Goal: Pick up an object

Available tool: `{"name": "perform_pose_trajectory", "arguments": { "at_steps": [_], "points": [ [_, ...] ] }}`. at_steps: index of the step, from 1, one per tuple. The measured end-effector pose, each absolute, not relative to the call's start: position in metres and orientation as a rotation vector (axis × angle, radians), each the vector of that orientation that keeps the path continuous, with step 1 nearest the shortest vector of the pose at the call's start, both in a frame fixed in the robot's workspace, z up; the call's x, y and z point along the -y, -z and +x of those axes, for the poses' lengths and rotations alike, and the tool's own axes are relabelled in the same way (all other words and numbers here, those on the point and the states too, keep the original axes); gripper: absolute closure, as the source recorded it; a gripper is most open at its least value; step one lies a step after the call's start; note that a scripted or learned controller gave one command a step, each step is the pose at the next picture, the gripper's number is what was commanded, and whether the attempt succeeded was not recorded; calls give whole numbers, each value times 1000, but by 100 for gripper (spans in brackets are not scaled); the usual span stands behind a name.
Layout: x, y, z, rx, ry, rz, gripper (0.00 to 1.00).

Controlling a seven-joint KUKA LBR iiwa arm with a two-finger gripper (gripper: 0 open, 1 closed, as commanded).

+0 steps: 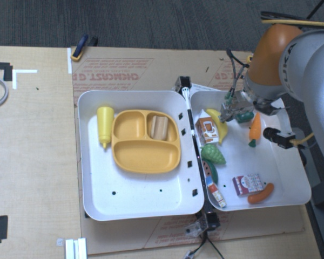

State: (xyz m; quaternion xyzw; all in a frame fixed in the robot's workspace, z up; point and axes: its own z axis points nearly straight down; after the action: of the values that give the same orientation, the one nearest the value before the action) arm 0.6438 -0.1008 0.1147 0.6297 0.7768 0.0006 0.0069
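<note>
Currently two-finger gripper low over right shallow white bin, back-left part, just above yellow plastic banana. Jaw state impossible to tell. Nearby: small orange-white carton, orange toy carrot, green leafy toy. Yellow divided plate in left bin.

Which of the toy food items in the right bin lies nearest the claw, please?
The yellow banana, lying directly beside the claw at the bin's back. The carrot is farther right; the sausage sits at the front.
</note>
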Motion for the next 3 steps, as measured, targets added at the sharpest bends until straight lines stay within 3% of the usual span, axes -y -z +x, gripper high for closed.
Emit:
{"name": "perform_pose_trajectory", "arguments": {
  "at_steps": [1,2,3],
  "points": [
    [103,-116,644,-2425,0,1969,0],
    [108,-105,642,-2488,-6,1865,0],
    [105,-114,641,-2497,-9,1868,100]
  ]
}}
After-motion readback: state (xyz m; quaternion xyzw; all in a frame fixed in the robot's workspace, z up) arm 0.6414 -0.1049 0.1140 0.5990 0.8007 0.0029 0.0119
